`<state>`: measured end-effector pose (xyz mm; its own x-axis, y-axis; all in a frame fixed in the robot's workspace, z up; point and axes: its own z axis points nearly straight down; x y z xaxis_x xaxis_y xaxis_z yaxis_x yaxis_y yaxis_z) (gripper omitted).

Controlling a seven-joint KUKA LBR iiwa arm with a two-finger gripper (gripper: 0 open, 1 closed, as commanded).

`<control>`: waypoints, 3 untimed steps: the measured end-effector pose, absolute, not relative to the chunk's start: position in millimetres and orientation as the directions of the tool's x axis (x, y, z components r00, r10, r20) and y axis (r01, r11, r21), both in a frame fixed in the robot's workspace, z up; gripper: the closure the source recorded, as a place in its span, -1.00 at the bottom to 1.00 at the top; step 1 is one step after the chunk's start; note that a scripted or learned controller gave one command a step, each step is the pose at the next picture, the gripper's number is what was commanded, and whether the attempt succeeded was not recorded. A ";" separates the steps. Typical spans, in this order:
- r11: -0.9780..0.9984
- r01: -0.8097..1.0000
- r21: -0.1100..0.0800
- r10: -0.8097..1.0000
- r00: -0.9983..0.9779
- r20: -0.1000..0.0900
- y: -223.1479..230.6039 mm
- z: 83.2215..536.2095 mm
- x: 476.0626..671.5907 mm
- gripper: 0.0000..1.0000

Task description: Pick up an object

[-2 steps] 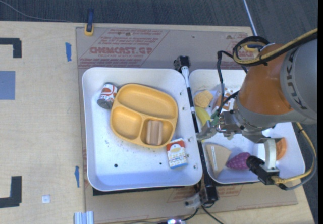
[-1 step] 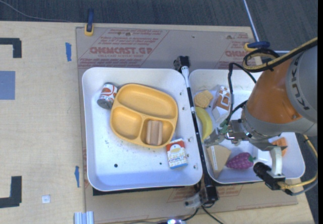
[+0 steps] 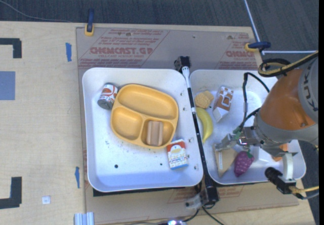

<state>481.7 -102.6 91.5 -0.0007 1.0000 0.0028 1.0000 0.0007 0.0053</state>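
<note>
Here, the gripper [image 3: 234,141], fingers spread and holding nothing at lower right, risks slipping between crowded purple grapes [image 3: 243,162] and banana [image 3: 205,123].

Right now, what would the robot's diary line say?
arm: over right bin | gripper: low, beside grapes and banana | grasp: unclear | yellow tray: left bin

Grey arm [image 3: 304,117], orange band, black cables
</note>
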 end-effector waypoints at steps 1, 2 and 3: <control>-0.002 1.000 0.015 1.000 0.002 -0.004 -104.9 102.8 483.7 1.00; 0.001 1.000 0.001 1.000 -0.001 0.001 -27.9 184.8 488.7 1.00; 0.001 1.000 0.001 1.000 -0.001 0.000 -28.3 184.7 488.5 -1.00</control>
